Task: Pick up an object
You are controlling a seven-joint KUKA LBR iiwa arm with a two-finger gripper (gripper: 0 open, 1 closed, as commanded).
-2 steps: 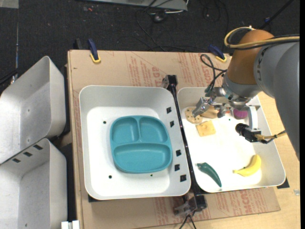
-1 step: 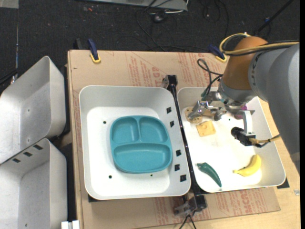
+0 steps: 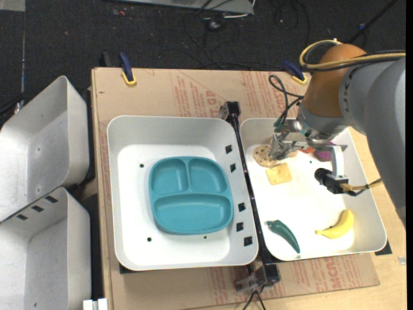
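A yellow cracker lies near the right bin's far-left corner, just below the gripper, whose opening I cannot tell.

Slanted overhead view of both bins

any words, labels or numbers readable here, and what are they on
Faint red printing runs across the brown board under the bins, too blurred and washed out to read.
More of the same red print along the board's front edge, also unreadable.
No readable text on the teal plate, banana or bins.
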